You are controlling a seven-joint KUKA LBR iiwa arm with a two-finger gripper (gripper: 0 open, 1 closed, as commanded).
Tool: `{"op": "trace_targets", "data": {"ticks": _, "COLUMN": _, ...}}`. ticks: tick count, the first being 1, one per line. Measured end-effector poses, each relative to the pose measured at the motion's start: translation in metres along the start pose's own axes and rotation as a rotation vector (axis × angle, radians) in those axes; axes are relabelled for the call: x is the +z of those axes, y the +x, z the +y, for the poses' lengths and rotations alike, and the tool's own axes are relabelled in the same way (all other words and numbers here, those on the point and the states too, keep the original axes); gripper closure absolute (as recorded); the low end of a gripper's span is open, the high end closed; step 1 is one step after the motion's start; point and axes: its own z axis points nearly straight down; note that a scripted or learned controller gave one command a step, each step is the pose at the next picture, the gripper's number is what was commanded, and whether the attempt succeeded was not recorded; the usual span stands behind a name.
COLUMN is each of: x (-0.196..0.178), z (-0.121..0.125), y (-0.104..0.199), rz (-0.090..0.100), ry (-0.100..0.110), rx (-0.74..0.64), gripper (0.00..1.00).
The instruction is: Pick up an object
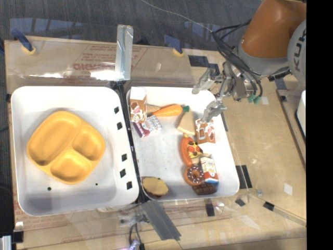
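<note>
Orange toy carrot (169,110), lying flat

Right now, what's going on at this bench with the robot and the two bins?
A grey and orange robot arm reaches in from the right, and its gripper hangs over the top right corner of the right bin. That bin holds a jumble of toy food: a carrot, a small carton, a doughnut and a cookie among others. Nothing shows between the gripper's fingers. The left bin holds a yellow divided tray.
</note>
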Motion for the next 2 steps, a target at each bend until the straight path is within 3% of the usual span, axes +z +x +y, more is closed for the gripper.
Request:
{"op": "trace_targets", "data": {"ticks": 1, "x": 0.164, "z": -0.033, "y": 0.044, "rz": 0.005, "ry": -0.003, "rx": 0.175, "gripper": 0.0}}
{"op": "trace_targets", "data": {"ticks": 2, "x": 0.189, "z": 0.004, "y": 0.043, "rz": -0.004, "ry": -0.001, "rx": 0.219, "gripper": 0.0}}
